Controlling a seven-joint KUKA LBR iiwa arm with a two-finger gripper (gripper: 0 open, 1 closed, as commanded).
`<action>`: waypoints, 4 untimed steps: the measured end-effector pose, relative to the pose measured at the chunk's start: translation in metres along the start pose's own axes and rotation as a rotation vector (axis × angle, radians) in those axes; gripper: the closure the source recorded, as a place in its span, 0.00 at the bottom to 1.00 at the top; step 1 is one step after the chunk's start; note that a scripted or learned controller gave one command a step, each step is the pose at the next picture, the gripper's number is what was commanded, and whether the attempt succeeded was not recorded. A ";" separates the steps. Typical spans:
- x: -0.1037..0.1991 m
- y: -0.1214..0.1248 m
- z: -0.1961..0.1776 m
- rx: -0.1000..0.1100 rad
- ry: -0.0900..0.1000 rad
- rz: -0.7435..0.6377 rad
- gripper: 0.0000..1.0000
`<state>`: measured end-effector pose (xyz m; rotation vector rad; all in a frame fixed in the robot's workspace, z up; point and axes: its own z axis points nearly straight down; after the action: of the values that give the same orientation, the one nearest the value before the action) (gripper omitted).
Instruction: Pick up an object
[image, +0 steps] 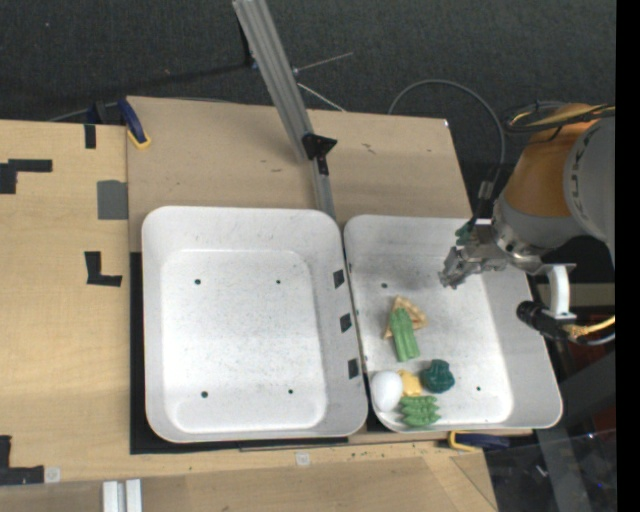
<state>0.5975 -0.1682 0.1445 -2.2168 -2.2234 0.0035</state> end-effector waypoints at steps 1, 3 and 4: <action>-0.006 0.004 -0.045 -0.006 -0.001 0.002 1.00; -0.010 -0.001 -0.121 -0.004 0.000 0.002 1.00; 0.038 -0.007 -0.105 0.000 0.001 -0.002 1.00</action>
<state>0.5904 -0.1300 0.2500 -2.2141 -2.2251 0.0015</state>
